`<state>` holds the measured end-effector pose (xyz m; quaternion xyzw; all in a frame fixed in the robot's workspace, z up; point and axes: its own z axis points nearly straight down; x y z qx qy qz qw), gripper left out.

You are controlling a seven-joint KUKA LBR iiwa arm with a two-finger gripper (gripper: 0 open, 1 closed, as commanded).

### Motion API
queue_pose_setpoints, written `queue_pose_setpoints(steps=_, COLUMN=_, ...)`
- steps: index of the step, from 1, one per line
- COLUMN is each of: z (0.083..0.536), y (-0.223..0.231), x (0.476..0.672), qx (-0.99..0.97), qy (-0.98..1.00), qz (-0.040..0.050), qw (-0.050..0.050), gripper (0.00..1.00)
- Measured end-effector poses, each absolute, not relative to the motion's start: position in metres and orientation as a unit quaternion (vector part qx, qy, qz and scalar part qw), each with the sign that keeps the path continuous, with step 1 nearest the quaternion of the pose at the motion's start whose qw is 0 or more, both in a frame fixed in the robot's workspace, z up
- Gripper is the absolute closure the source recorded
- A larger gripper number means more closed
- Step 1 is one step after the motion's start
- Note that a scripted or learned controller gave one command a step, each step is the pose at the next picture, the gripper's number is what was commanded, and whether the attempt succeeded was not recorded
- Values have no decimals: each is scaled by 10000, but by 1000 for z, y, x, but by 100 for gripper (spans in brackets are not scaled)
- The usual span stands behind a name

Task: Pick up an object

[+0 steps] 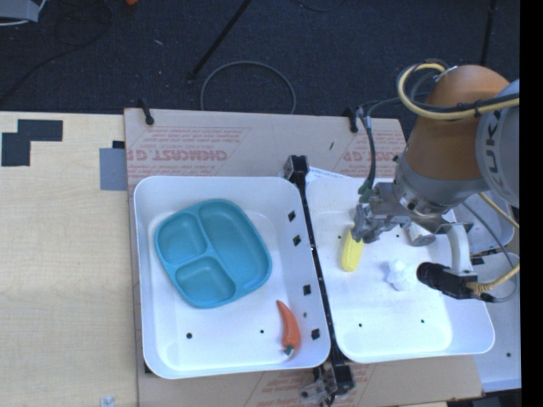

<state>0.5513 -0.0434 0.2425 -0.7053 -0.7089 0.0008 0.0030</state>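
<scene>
Seemingly mid-attempt: the gripper (363, 227) is lowered in the right bin (399, 337) at the upper end of the yellow corn toy (349, 252), finger state cannot be told, and the toy is judged not yet lifted.

Red print is showing upside down on the cardboard sheet (212, 147) lying under the two bins, too faint to read with certainty. On the arm (509, 155), the white letters "UK" are peeking out at the view's right.
</scene>
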Motion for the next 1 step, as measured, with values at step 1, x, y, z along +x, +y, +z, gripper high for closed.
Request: queue_pose_setpoints(steps=1, z=248, y=9, x=543, qx=-7054, qy=-7088, qz=7, qw=26, gripper=100)
